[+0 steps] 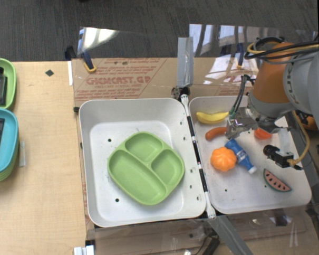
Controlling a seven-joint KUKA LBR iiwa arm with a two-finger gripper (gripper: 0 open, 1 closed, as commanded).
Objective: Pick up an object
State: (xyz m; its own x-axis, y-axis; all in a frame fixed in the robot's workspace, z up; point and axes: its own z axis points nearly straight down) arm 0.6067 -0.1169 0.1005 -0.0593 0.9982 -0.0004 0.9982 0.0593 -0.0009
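I note the blue bottle just right of the orange, long axis running upper-left to lower-right; gripper above it, jaw state indeterminate

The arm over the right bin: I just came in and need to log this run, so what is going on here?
The grey and orange arm reaches in from the right and hangs low over the right bin, its gripper just above the toy sausage and the blue tube. Nothing is visibly held. A banana, an orange pumpkin-like toy and a watermelon slice also lie in that bin. The left bin holds a green divided plate, untouched.
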